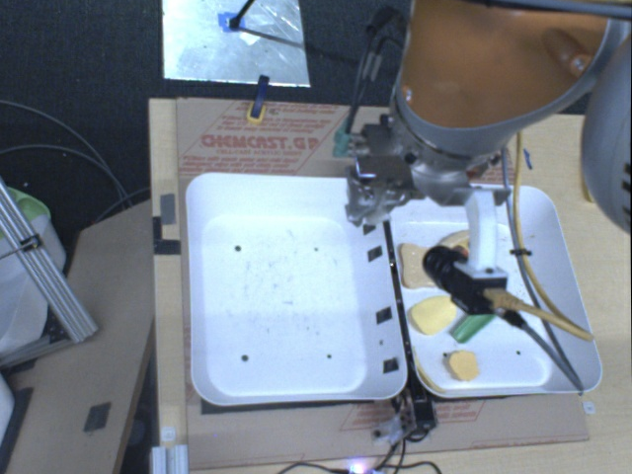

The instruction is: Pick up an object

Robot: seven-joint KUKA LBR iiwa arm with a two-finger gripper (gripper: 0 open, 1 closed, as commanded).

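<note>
My gripper (pixel 367 208) hangs over the far end of the ridge where the two white bins meet, at the left bin's (pixel 276 294) back right corner. The right bin (pixel 553 354) holds several small things. A pale yellow rounded piece (pixel 433 315) lies near its middle, with a green piece (pixel 473 327) beside it. A smaller yellow chunk (pixel 462 365) sits near the front. A beige flat piece (pixel 409 264) lies by the divider, partly hidden by the robot's wrist parts. The gripper is behind and to the left of all of them, touching none that I can see.
The large orange and grey arm (pixel 494 57) covers the back of the right bin. Both bins rest on a cardboard sheet (pixel 267 141). A shiny metal plate (pixel 235 28) lies beyond it. An aluminium frame (pixel 39 275) stands at the left.
</note>
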